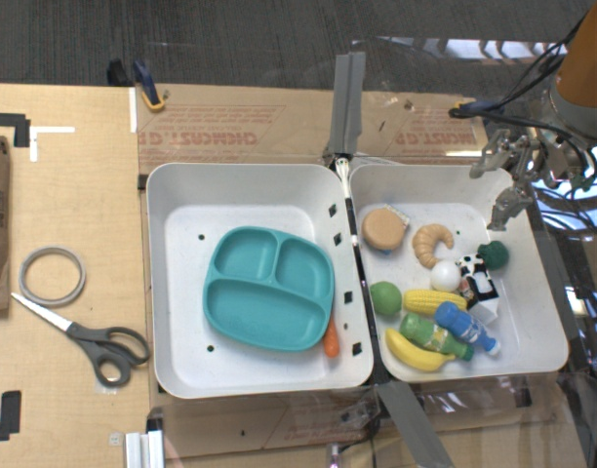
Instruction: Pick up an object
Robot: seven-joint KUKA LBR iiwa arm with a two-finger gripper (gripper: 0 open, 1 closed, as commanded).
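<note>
Camera view | cardboard (230,130) print unreadable | fingers (509,185) above right bin (552,349)

Both white bins (172,291) look like smooth, slightly glossy plastic; the teal divided plate (269,289) is matt plastic. Toy food in the right bin, such as the croissant (433,243), banana (414,352) and corn (434,302), reads as smooth moulded plastic, and the bottle (445,336) looks shiny. Bench top (64,369) is pale wood-look board, with brown printed cardboard (240,130) under the bins, scissors (84,337) with shiny metal blades and grey plastic handles, and a glossy tape roll (52,274).
</note>
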